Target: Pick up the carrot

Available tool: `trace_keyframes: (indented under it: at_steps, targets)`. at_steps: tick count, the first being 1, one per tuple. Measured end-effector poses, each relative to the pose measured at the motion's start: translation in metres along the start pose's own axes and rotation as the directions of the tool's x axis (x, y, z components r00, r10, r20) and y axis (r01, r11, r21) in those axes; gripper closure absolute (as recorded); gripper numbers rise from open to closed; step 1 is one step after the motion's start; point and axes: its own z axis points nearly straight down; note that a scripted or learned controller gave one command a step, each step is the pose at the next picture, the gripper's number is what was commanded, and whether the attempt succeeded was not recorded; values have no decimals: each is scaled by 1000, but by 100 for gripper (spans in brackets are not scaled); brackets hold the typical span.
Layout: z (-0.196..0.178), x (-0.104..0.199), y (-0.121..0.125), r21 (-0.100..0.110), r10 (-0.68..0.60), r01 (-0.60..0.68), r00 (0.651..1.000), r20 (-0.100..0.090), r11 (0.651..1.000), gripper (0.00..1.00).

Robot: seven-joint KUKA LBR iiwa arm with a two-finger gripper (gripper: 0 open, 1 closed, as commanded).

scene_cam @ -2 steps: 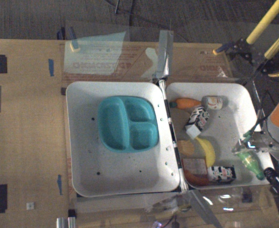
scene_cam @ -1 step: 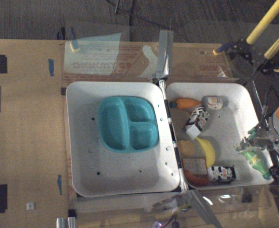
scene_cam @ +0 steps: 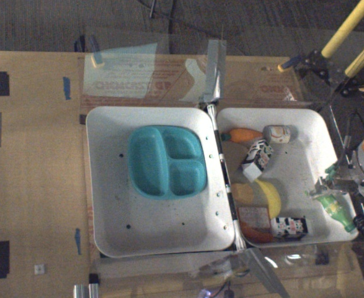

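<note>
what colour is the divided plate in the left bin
Teal, seen in the camera view: the divided plate lies in the left bin.

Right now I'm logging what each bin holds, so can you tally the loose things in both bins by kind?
Carrot: 1
Can: 1
Cow-print cartons: 2
Banana: 1
Green bottle: 1
Teal divided plate: 1
Unclear items near the banana: not counted
Total: 7
</note>
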Motion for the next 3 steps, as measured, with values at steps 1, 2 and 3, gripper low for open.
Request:
trace_keyframes:
  at_steps: [1, 2, 3]
  targets:
    - [33, 25, 0, -5, 196, -196, 981, -3, 981, 100]
    - [-6, -5, -3, 4, 166, -166, 986, -1, 986, 100]
    - [4, -3, -1, 3, 170, -170, 985, -3, 985, 100]
